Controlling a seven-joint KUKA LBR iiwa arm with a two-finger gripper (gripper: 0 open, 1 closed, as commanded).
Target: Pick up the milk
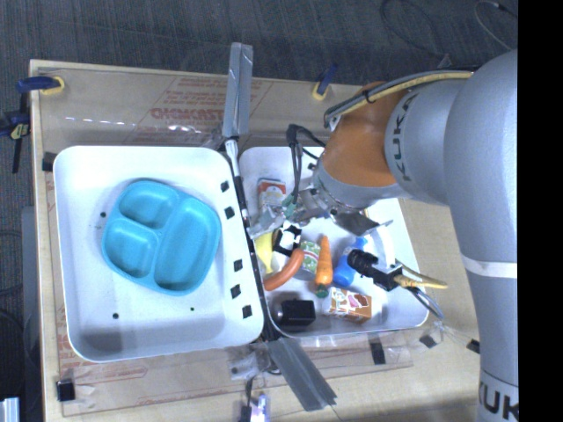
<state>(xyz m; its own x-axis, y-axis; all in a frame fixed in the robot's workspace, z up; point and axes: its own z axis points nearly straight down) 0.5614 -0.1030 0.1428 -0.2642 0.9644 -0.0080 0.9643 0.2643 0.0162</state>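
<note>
A wooden bench (88, 90) over dark carpet carries two shallow white bins side by side. The left white bin (75, 236) holds a blue three-compartment plastic tray (163, 234) near its centre. The right white bin (406, 227) holds a clutter: a small white carton with a red label (270, 189) near its far-left corner, probably the milk, though too small to confirm; an orange toy carrot (324, 263); a reddish sausage (283, 276); a black block (296, 311) and a printed box (350, 304) along its near edge. The grey arm's two-finger gripper (295, 205) hovers over the bin's left half, just beside the carton; whether it is open or closed cannot be told. The step appears to be the approach. The next move calls for centring over the carton before descending.
</note>
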